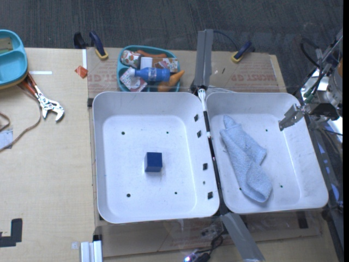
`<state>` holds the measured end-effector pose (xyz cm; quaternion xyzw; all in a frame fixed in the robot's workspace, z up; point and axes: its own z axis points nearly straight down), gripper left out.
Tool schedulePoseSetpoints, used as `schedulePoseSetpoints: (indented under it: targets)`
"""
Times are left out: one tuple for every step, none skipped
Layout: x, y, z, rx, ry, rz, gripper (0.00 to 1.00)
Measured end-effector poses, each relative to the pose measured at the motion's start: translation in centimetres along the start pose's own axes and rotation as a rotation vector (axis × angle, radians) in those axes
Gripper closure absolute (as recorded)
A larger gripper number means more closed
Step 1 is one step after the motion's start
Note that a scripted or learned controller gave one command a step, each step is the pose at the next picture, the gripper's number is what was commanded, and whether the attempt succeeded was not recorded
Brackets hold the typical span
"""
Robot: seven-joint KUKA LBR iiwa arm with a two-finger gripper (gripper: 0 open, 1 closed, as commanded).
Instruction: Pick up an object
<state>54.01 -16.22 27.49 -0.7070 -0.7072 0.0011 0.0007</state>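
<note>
Here we see the jaws (288,120) at the right bin's (305,201) far edge, their spread too small to tell; the grey cloth (246,160) lies loose just left of them, the blue cube (154,161) well beyond, both free for picking

Two shallow white bins side by side on bench. Left bin (109,195): small blue cube (154,161) near centre, well apart from walls. Right bin (305,195): pale blue-grey cloth (245,158), crumpled, lying diagonally from upper left toward lower middle. Gripper (289,120) at right bin's upper right edge, above rim, nothing between fingers, well apart from cloth. Behind left bin: teal bowl (124,59) of mixed small items. Far left on bench: adjustable wrench (48,106), teal tray (11,64) at edge. Clamps (98,45) along back edge.
</note>
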Motion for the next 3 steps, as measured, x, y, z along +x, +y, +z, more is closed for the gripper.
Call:
schedulePoseSetpoints:
  targets:
    - [-1.7, -0.3, 7.3, 0.002, 0.001, 0.069, 0.0]
    - [-0.5, -0.1, 18.3, -0.004, 0.0, -0.045, 0.0]
    - [-1.4, 3.3, 18.2, -0.004, -0.001, -0.087, 0.0]
